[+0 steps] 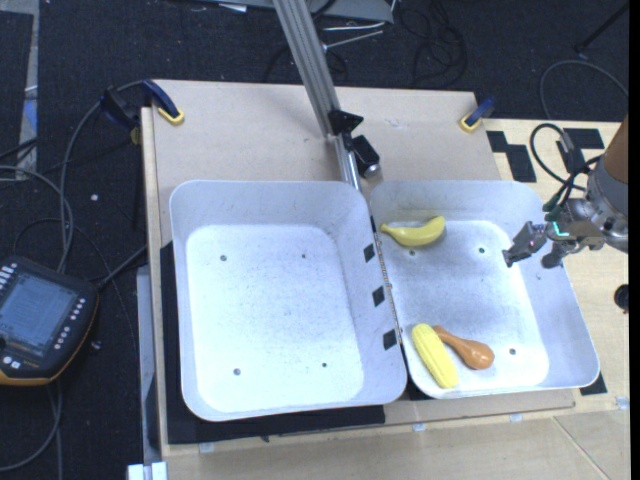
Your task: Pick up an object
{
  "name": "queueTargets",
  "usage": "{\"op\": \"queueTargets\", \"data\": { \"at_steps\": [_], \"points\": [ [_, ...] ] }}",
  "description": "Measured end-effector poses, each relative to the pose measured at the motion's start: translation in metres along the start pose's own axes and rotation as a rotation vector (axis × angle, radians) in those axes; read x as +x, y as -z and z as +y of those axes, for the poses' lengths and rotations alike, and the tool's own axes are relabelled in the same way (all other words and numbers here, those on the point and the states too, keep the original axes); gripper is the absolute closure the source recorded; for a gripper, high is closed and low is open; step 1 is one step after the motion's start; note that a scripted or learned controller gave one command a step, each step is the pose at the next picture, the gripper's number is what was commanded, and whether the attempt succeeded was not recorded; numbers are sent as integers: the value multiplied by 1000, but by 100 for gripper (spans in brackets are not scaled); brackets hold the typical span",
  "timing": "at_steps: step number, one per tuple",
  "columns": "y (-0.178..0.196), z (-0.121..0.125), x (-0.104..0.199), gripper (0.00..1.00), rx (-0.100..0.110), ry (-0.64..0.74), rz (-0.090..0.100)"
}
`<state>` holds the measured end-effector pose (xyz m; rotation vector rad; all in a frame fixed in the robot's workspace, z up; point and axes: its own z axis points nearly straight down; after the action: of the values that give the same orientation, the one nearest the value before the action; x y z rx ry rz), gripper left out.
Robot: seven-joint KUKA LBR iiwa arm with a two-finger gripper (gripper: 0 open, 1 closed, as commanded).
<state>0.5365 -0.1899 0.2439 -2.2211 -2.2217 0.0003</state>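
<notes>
Gripper (pixel 534 245) fingers are seen spread with nothing between them over the right bin (pixel 575 308), the arm cut off at the frame edge, with the banana (pixel 415 232) well apart to its left.

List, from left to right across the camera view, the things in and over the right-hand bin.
Banana → corn cob → orange drumstick-shaped toy → gripper, hovering over the bin's right side.
</notes>
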Motion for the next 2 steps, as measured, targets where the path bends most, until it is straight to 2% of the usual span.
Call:
{"op": "queueTargets", "data": {
  "at_steps": [1, 2],
  "points": [
    [0, 0, 0, 0, 0, 0, 0],
    [-43, 2, 4, 0, 3, 0, 1]
  ]
}}
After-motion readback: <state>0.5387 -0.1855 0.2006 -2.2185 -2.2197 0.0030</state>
